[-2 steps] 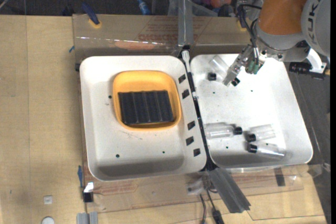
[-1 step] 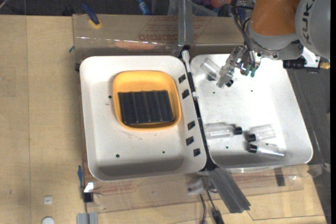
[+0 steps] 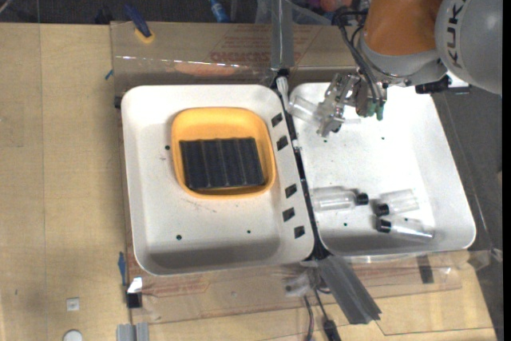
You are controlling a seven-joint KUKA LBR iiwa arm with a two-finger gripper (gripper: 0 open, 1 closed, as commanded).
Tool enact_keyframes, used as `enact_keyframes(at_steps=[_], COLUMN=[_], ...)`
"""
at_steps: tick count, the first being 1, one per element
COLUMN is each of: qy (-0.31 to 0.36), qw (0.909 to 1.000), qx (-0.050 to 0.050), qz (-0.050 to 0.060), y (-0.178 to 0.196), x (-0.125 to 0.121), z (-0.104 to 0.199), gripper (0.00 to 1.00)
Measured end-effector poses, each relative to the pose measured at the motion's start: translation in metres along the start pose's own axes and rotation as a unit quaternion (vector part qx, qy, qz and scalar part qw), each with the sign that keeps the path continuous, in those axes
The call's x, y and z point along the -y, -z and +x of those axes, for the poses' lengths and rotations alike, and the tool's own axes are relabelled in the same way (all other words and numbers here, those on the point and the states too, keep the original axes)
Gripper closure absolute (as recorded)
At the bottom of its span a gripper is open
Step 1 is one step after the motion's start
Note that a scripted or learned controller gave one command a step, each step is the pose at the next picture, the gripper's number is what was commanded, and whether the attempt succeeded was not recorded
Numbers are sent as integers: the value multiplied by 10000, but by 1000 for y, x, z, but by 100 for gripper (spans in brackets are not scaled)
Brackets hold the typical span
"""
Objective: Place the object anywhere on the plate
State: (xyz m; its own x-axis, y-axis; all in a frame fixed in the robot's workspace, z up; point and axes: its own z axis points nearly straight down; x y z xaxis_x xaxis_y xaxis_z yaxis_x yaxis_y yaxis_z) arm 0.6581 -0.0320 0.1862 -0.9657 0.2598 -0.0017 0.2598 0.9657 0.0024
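Reaching in from the right, the arm (image 3: 447, 4) hangs over the right bin's (image 3: 447, 172) back half, orange band up top, gripper (image 3: 334, 120) angled down-left near the divider. Jaw state: cannot tell, blurred. A clear vial (image 3: 306, 108) lies just beside the gripper by the divider. Three more vials (image 3: 375, 210) lie near that bin's front edge. The yellow plate (image 3: 223, 122) with a dark ribbed insert (image 3: 222, 164) sits in the left bin (image 3: 152, 212), white floor free around it.
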Motion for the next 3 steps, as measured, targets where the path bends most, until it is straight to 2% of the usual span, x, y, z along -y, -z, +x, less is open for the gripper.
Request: enact_keyframes(at_steps=[1,2,3], qy=[-3,716,1418], qw=[10000,9974,9899], qx=[2,34,40], qz=[-2,-3,-2], y=[0,14,35], x=[0,32,46], z=[0,-12,-19], gripper=[0,0,0])
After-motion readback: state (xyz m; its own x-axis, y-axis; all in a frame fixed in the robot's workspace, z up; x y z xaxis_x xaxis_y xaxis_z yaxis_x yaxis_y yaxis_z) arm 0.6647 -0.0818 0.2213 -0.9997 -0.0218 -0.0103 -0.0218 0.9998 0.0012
